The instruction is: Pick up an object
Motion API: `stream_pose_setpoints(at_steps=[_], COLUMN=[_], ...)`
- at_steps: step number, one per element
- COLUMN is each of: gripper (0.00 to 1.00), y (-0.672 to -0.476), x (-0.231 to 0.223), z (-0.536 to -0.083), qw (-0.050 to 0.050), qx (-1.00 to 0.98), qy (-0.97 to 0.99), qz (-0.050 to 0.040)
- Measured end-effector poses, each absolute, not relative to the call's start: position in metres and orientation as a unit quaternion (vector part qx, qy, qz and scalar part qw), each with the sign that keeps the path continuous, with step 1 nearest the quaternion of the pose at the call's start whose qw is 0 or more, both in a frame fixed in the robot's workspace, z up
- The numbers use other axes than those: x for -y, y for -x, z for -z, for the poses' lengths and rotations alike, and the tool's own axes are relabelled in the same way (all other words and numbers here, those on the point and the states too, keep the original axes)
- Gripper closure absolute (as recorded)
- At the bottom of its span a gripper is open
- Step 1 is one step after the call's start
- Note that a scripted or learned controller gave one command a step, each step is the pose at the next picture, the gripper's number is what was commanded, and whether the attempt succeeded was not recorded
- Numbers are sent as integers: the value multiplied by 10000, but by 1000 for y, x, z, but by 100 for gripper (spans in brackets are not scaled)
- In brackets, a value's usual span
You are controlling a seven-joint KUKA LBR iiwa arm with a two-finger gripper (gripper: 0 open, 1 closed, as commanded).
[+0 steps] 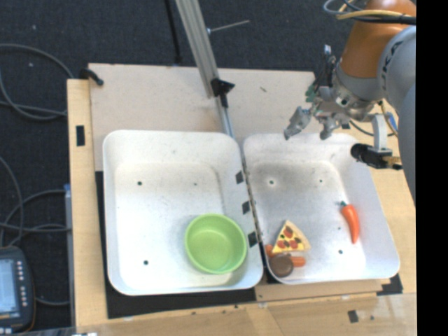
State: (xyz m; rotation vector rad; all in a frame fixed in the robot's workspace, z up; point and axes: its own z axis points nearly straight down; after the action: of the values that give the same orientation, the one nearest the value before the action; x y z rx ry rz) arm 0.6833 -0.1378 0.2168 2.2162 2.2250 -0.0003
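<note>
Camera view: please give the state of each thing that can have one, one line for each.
Gripper: open, holding nothing, above the far edge of the right bin.
Green bowl: upright, in the left bin.
Toy carrot: lying flat in the right bin.
Toy pizza slice: lying flat, by the right bin's near-left corner.

End effector (pixel 309 126), fingers spread, above right bin's (pixel 371 187) far rim; nothing between.

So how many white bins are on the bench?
2. The left bin holds a green bowl; the right bin holds a pizza slice and a carrot.
</note>
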Motion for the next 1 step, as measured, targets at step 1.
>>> stream_pose_setpoints(at_steps=[1], gripper=[0], y=[-683], x=[138], z=[-217], qw=[10], qx=[-7086], qy=[-7056], qz=[9])
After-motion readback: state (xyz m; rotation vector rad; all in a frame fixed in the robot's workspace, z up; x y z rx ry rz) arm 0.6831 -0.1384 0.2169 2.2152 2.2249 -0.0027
